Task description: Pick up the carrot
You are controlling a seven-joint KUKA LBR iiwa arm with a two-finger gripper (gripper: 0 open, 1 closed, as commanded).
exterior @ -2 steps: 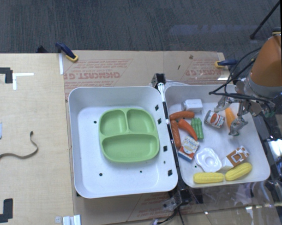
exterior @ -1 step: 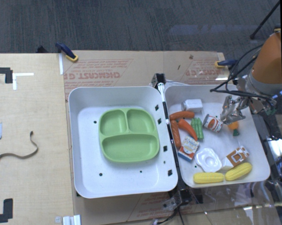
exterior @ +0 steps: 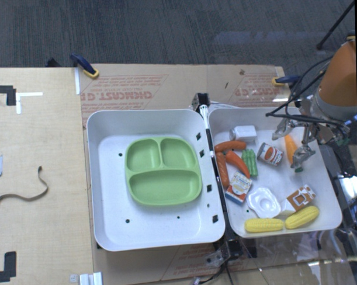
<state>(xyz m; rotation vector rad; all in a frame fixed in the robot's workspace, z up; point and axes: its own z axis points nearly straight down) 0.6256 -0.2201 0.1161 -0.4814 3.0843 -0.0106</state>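
My fingers (exterior: 294, 145) are clamped on the carrot (exterior: 290, 148), lifted over the right bin (exterior: 329, 180), at three o'clock from the green plate (exterior: 164, 171).

Divided plate (exterior: 164, 171) in left bin (exterior: 104, 188); corn cobs (exterior: 282, 220) along right bin's (exterior: 327, 180) near edge.

green plate (exterior: 164, 171), orange carrot (exterior: 290, 148), yellow corn (exterior: 264, 225).
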